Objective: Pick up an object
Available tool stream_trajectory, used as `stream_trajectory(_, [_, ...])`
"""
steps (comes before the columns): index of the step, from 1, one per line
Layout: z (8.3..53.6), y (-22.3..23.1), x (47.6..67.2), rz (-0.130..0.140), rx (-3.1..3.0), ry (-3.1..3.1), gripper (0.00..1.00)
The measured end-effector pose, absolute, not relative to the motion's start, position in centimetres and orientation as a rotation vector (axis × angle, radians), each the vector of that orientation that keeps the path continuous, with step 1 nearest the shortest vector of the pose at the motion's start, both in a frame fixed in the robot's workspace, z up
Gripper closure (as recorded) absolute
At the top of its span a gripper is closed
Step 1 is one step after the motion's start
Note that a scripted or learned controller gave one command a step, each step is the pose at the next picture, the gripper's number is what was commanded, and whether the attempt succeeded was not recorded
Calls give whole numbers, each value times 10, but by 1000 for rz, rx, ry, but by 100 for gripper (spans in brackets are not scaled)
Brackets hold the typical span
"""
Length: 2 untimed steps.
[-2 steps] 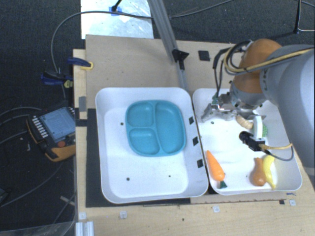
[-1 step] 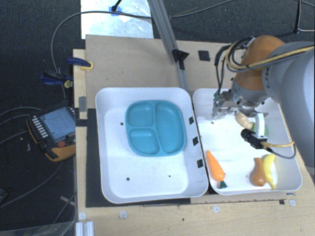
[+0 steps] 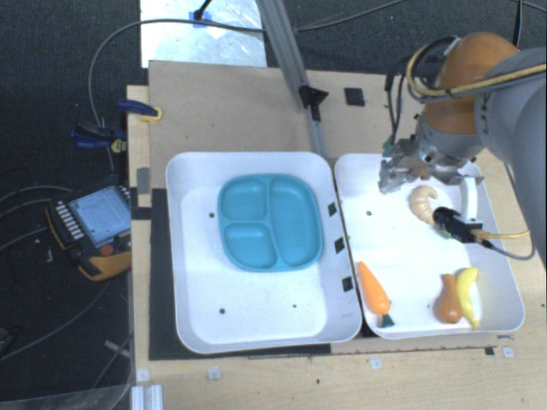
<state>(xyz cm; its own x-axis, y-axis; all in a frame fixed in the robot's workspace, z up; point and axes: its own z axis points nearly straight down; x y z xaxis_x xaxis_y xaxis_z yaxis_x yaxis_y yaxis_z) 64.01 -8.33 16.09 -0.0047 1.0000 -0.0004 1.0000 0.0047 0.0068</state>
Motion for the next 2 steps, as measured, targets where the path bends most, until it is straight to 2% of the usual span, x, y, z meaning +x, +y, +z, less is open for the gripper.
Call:
stream_trajectory(1, [215, -83, 642, 8, 2211, 2223, 100])
stream_trajectory(2, [210, -34, 617, 1, 2212, 2232, 100])
